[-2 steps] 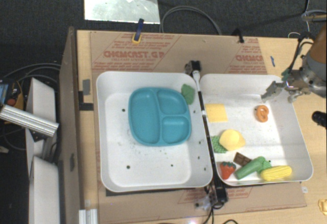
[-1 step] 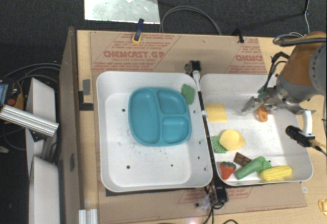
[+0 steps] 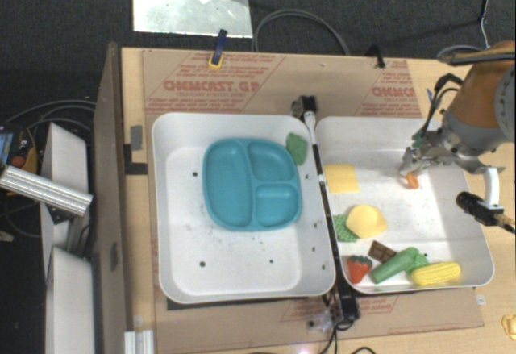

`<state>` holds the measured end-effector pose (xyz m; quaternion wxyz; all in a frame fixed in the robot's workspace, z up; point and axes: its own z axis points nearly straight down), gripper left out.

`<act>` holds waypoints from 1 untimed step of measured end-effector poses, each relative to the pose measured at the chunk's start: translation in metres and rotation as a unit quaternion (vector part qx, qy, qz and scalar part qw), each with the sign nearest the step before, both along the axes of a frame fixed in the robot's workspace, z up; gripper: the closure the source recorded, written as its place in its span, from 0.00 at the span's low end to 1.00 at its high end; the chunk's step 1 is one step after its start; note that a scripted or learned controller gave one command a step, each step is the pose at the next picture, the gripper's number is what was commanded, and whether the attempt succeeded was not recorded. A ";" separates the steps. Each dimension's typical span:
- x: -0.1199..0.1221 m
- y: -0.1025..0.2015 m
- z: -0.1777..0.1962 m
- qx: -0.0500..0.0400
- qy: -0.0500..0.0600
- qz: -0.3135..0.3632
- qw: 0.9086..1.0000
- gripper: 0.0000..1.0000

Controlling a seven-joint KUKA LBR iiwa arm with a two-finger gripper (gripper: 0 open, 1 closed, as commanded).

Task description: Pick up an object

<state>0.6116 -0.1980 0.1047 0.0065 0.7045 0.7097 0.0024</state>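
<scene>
Two shallow white bins sit side by side on the bench, the left bin (image 3: 181, 264) bearing one blue divided plate (image 3: 251, 183) with one green leaf-shaped piece (image 3: 297, 147) at its upper right corner. The right bin (image 3: 476, 251) holds the toy food. The single grey arm (image 3: 484, 102) reaches in from the right, and its gripper (image 3: 413, 159) hangs low over the upper part of the right bin. A small orange piece (image 3: 412, 180), one of a kind here, lies directly under the fingertips, touching or nearly so; whether it sits between the fingers is too small to tell, and whether they are spread or pressed together cannot be told either. If that piece is the target, the coming move looks to be a straight drop and close. Counted from larger to smaller, the rest are one yellow cheese slice (image 3: 342, 178), one yellow lemon (image 3: 367, 220) on one green leaf (image 3: 344, 229), one corn cob (image 3: 436, 272), one green pepper (image 3: 395, 264), one strawberry (image 3: 359, 268) and one brown chocolate bit (image 3: 380, 250), all clustered toward the near edge, well apart from the gripper
</scene>
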 end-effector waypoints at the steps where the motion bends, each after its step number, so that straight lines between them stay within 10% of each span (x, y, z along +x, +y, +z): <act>1: -0.025 0.030 0.059 0.003 0.004 -0.001 1.000 1.00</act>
